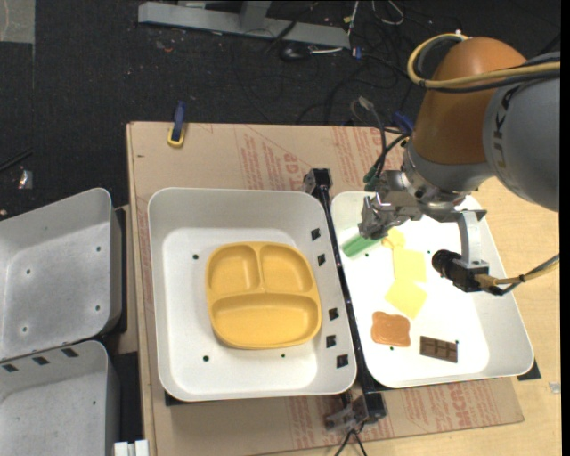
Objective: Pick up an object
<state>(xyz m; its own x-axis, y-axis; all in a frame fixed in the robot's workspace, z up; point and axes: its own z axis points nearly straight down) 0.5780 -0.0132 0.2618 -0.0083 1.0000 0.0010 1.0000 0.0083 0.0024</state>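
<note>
Camera view: gripper (378, 223) over right bin (508, 343), pinching green piece (360, 244) w/ fingers.

Robot lab, floor cables (374, 27), cardboard-topped bench (267, 151)

A yellow-orange divided plate (264, 296) lies in the white left bin (169, 267). The white right bin (499, 343) holds a green piece (359, 244), a pale yellow piece (409, 278), an orange-brown piece (390, 329) and a dark brown bar (438, 349).

A tan worktop (232, 147) lies on a dark speckled floor (80, 80). Beyond the worktop run black cables (312, 40); left of it sit grey metal trays (53, 267).
</note>
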